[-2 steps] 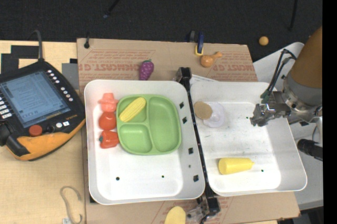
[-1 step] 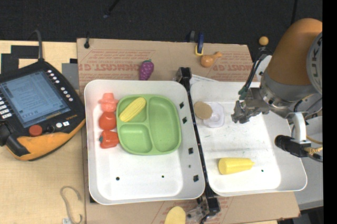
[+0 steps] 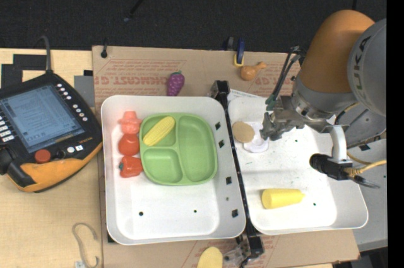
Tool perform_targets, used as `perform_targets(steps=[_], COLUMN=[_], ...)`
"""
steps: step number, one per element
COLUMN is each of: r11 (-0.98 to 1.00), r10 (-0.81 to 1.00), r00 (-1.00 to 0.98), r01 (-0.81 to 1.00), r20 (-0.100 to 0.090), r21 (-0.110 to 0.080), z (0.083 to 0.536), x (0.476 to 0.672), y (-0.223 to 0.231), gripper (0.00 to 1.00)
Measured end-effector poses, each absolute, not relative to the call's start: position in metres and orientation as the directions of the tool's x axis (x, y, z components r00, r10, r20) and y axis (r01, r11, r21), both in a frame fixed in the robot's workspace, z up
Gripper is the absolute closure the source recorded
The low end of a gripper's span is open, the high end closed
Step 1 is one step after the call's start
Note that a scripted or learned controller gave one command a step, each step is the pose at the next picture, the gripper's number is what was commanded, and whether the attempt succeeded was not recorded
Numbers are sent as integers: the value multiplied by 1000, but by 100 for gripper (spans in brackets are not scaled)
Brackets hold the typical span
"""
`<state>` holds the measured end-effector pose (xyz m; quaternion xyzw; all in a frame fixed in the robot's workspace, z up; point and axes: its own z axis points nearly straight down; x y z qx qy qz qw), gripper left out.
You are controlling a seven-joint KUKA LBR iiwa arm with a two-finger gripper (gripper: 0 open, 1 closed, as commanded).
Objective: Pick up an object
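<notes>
My gripper (image 3: 268, 132) hangs low over the upper left part of the right bin (image 3: 344, 213), just right of a tan round piece (image 3: 242, 131) and above a small white disc (image 3: 256, 147). A yellow wedge-shaped piece (image 3: 281, 198) lies near that bin's front. The left bin (image 3: 164, 222) holds a green divided plate (image 3: 179, 149) with a yellow corn cob (image 3: 158, 130) in its upper left compartment. Beside the plate's left edge sit a pink piece (image 3: 129, 122) and two red pieces (image 3: 129, 145) (image 3: 130, 166).
A purple grape bunch (image 3: 175, 82) and an orange toy (image 3: 252, 71) lie on the cardboard behind the bins. A yellow item (image 3: 210, 257) rests at the front edge. A teach pendant (image 3: 44, 128) sits on the bench at left. A black divider (image 3: 230, 153) separates the bins.
</notes>
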<state>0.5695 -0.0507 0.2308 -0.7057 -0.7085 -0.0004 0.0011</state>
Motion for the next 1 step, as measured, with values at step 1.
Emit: perform_targets(steps=[1], r11=[1], r10=[1000], r00=[-1], r01=[1000], r20=[1], r21=[-1], z=[230], x=[590], y=[-37], gripper=[100])
